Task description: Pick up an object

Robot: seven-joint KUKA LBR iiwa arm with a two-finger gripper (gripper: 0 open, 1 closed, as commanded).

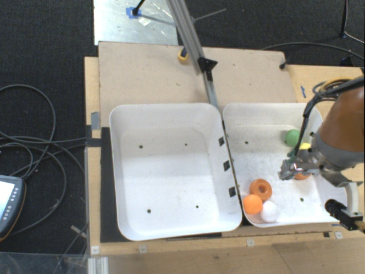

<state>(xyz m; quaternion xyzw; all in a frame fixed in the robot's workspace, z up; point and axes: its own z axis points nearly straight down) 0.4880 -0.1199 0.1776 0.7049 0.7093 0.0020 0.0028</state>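
The hand (pixel 292 170) half hides an orange object (pixel 302 176); its grip cannot be told.

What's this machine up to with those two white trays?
A robot arm reaches in from the right and has its tool lowered into the right-hand bin. That bin holds a few small things: a green ball, an orange ring, an orange ball and a white ball. Something orange sits right at the tool, partly hidden, so whether it is gripped is unclear. The left bin is not being worked on.
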